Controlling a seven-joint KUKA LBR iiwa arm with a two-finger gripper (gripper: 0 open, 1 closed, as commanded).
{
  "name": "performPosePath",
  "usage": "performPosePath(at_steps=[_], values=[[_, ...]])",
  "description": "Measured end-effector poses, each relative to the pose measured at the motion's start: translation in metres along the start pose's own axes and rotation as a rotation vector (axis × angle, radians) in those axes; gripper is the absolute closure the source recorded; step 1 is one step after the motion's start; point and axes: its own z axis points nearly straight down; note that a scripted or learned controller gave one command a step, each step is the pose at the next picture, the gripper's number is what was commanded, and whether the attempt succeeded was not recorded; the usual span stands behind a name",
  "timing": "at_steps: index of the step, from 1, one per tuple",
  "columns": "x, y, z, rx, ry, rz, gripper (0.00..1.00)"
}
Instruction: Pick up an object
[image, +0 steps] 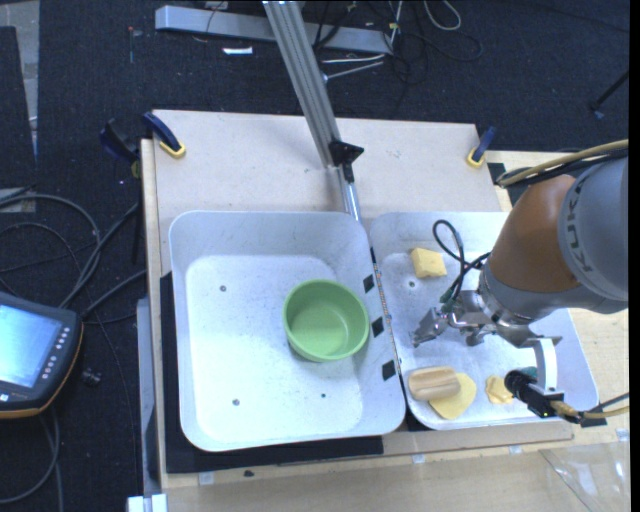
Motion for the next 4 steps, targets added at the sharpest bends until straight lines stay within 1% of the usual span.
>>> performPosePath(at_steps=[1, 2, 3, 4], values=[[0.001, -0.001, 0.013, -0.005, -0.001, 0.0, 0.0], [0.002, 0.0, 0.004, -0.003, -0.001, -0.002, 1.0], [0.002, -0.001, -0.056, -0.009, -0.002, -0.001, 1.0], [0.012, -0.004, -0.11, -0.01, -0.002, -0.001, 1.0]])
